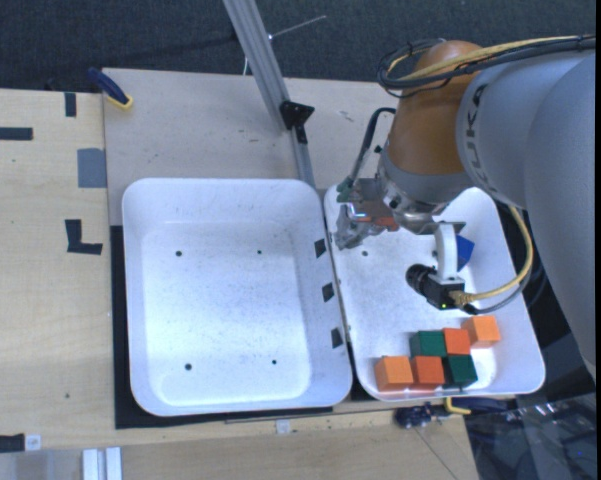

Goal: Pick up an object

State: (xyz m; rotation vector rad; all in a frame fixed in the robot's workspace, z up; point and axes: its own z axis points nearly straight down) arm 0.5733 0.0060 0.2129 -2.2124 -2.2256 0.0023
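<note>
My gripper (pixel 352 224) hangs low over the upper left corner of the right bin (pixel 400 298), close to the wall shared with the left bin. A small orange-red piece (pixel 385 224) shows just right of the gripper; I cannot tell if it is held. A blue block (pixel 464 249) lies partly hidden under the arm at the bin's right side. Several orange and green blocks cluster at the bin's near edge: an orange one (pixel 393 371), a green one (pixel 430 343), a dark green one (pixel 461 368) and an orange one (pixel 485 328).
The left bin (pixel 220 288) lies beside the right one. A slanted metal bar (pixel 265 58) runs from the top down to the bins' far edge. A black cable fitting (pixel 435 286) hangs from the wrist. A blue and yellow tool (pixel 110 86) lies on the bench, far left.
</note>
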